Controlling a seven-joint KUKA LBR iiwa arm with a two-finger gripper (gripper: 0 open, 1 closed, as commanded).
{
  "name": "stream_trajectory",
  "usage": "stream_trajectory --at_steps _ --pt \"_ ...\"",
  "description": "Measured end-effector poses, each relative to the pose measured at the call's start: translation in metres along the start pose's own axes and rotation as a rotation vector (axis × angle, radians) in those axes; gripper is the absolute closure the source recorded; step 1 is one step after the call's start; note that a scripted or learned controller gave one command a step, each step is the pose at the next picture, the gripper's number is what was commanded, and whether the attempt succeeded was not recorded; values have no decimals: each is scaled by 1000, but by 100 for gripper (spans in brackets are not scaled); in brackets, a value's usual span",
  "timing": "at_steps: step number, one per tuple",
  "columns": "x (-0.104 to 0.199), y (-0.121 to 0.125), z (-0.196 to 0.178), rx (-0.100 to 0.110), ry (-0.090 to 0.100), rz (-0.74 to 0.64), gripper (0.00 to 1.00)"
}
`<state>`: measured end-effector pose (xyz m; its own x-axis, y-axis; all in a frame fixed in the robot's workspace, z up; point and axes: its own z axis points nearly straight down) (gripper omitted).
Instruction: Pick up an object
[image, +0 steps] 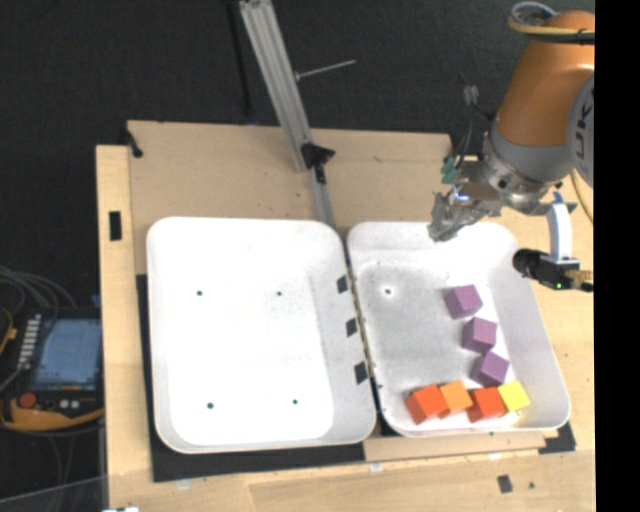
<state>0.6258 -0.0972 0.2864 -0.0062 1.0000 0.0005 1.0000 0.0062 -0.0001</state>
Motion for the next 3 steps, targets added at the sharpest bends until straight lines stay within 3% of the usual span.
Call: stream_trajectory --at_steps 2,3 --pt "115 -8 3 2 1 -1 100" --pt "156 -10 23 4 -1 1 100"
